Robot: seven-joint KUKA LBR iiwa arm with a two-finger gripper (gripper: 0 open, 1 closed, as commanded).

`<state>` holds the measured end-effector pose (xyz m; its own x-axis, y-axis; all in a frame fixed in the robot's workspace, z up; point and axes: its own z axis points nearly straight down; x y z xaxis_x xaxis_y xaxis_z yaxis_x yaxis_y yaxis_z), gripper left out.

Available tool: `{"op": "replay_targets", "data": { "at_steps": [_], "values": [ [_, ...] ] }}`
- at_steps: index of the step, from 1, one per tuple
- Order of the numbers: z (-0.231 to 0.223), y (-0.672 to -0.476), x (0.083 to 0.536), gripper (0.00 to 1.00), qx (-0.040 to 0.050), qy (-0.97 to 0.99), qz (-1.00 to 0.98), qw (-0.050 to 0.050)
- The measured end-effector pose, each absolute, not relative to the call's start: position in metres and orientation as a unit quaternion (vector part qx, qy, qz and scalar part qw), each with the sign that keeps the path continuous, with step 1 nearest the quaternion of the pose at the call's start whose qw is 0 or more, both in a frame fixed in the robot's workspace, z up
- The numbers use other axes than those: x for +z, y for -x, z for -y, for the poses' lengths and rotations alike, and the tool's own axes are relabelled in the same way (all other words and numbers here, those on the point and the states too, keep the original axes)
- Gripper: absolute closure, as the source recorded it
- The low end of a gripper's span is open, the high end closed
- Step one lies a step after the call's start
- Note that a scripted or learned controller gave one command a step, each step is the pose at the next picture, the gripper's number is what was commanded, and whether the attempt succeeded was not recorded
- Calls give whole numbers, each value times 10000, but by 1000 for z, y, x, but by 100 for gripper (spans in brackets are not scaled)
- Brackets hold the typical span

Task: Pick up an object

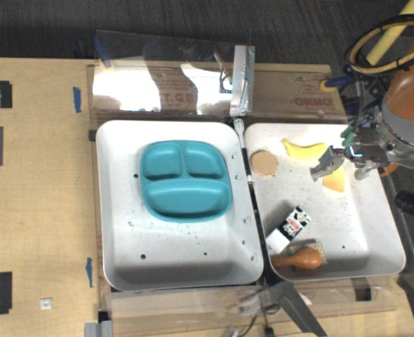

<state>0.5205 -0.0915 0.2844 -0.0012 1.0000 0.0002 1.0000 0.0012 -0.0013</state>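
My gripper (pixel 346 168) hangs over the right side of the right bin (pixel 375 248), its two fingers spread apart and open. A yellow wedge (pixel 335 181) lies just below and between the fingertips, not gripped. A yellow banana (pixel 304 149) lies to the gripper's left near the back wall. Further left is a round tan cookie (pixel 264 163). A black-and-white carton (pixel 290 227) and an orange carrot-like piece (pixel 302 258) lie toward the bin's front left.
The left bin (pixel 116 209) holds a teal divided plate (pixel 186 180). A clear plastic sheet and a cardboard panel (pixel 193 83) stand behind the bins. Yellow cables (pixel 386 41) loop at the top right by the arm.
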Motion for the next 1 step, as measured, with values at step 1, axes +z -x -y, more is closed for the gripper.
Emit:
{"op": "replay_targets", "data": {
  "at_steps": [1],
  "values": [
    [140,-556,203,0,2,4785,8781,12]
  ]
}}
